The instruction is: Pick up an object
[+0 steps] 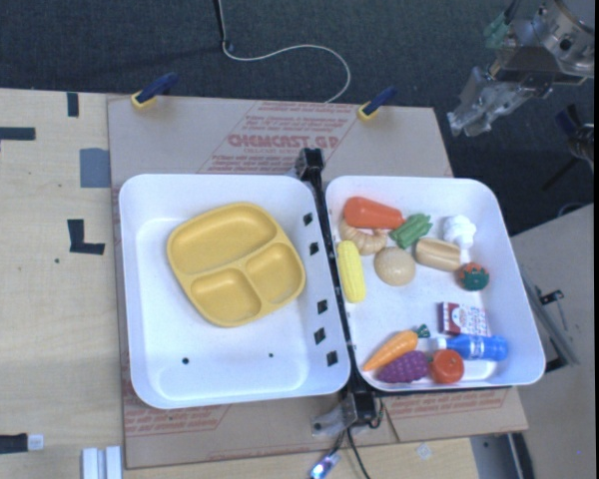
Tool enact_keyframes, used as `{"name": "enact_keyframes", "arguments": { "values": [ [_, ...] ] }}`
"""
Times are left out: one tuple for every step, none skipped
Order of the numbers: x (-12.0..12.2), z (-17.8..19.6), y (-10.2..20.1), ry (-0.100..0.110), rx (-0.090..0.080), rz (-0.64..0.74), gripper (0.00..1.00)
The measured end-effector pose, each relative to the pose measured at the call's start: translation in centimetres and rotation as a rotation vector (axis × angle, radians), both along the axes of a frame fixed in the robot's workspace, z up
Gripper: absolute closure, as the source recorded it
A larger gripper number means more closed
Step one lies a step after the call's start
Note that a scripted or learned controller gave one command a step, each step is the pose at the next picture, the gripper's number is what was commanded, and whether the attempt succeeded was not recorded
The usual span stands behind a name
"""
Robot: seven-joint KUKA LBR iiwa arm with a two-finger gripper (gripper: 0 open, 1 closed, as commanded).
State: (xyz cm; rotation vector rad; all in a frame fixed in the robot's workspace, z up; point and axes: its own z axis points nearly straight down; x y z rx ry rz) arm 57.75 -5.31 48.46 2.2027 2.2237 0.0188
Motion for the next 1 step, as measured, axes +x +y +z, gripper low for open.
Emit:
{"name": "enact_keyframes", "arguments": {
  "values": [
    [-3.66,-11.4,6.76,0.031,0.001,-0.002,1.0]
  ]
}}
